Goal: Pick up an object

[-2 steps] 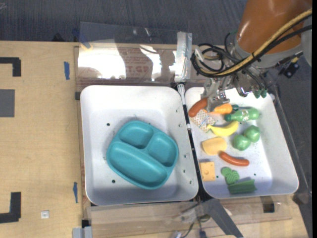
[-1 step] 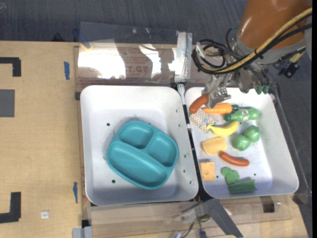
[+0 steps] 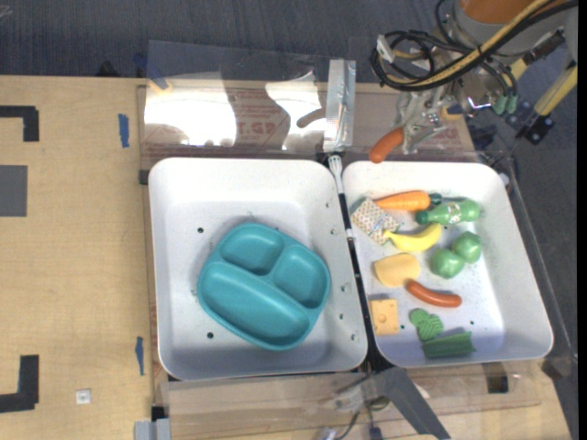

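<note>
Claw (image 3: 415, 134) hangs above the far rim of the right bin (image 3: 523, 273), raised clear of the pile; an orange sausage (image 3: 386, 145) sits at its tips, apparently pinched between them, though cables blur the view. Remaining toys crowd the bin's middle. Open room lies leftward, over the teal tray (image 3: 264, 285).
</note>
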`<action>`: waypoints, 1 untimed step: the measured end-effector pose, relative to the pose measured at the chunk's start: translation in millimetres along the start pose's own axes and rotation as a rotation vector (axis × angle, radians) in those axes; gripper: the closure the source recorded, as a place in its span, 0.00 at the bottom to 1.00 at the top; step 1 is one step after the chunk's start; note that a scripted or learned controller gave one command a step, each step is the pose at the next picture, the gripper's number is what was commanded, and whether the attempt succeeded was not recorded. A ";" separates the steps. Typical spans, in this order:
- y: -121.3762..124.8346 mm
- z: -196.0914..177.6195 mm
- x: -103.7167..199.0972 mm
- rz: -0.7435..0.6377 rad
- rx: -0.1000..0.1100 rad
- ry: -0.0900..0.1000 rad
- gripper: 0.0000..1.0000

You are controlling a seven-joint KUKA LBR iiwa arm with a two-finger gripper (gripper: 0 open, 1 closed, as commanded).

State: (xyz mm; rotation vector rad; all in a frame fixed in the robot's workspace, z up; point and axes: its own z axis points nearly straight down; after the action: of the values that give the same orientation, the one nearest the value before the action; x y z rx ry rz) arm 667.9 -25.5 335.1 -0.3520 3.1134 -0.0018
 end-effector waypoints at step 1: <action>-73.0 -8.9 16.6 -0.310 0.002 -0.002 1.00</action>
State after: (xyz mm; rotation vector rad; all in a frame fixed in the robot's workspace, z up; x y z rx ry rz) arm 667.9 -100.3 344.1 -0.8283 3.0196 -0.0067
